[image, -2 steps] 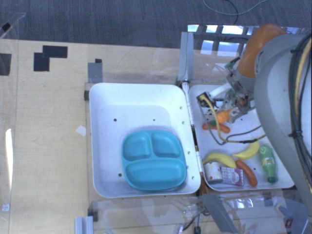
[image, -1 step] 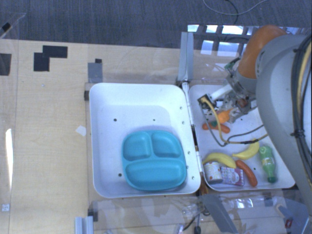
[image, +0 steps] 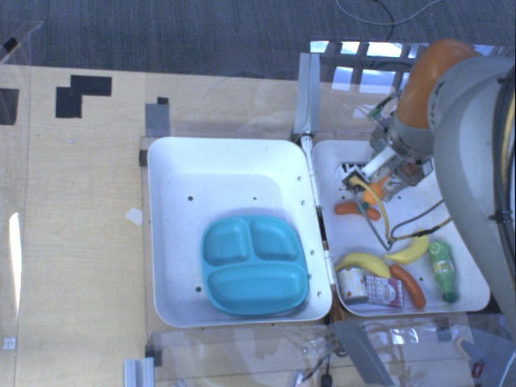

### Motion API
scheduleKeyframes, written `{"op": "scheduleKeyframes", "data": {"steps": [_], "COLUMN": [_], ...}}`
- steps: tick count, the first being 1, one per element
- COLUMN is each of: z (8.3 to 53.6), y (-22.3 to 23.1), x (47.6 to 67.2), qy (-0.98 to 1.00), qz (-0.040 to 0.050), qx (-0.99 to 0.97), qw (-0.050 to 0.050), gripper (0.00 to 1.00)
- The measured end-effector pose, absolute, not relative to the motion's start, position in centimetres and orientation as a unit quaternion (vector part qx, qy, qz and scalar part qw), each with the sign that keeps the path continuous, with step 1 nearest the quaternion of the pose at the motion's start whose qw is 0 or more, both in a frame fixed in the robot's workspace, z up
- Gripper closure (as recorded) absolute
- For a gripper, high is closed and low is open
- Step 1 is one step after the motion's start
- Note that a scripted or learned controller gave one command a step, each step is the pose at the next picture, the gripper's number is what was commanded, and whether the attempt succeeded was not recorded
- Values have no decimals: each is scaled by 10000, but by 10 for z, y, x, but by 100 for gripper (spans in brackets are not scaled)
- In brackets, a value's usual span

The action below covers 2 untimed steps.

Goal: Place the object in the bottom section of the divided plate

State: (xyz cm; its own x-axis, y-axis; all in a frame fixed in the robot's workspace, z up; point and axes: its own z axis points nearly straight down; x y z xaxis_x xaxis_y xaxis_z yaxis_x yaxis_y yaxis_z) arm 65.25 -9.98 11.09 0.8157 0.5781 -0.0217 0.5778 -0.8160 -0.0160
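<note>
A blue divided plate (image: 254, 266) lies in the left bin (image: 173, 216), with two small sections at the back and one wide section toward the front. My gripper (image: 360, 182) hangs low over the back of the right bin (image: 326, 168). A small orange object (image: 372, 192) shows right beneath it, touching or very close to it; whether it is held is unclear. Just in front lies an orange-red carrot (image: 352, 210) with a green tip.
The front of the right bin holds two yellow bananas (image: 364, 261), a small can (image: 351, 285), a red and white packet (image: 384, 291), a red sausage (image: 409, 285) and a green bottle (image: 442, 271). A thin cable (image: 403, 226) loops over that bin. The grey arm (image: 476, 127) covers its right side.
</note>
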Motion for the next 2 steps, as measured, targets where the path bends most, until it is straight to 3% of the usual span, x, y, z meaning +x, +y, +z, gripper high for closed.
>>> {"op": "scheduleKeyframes", "data": {"steps": [1, 2], "z": [111, 186], "y": [-106, -70], "x": [650, 575], "qy": [-4454, -5203], "qz": [147, -24], "qx": [-8952, -8540], "qw": [2, -7], "gripper": [100, 100]}}
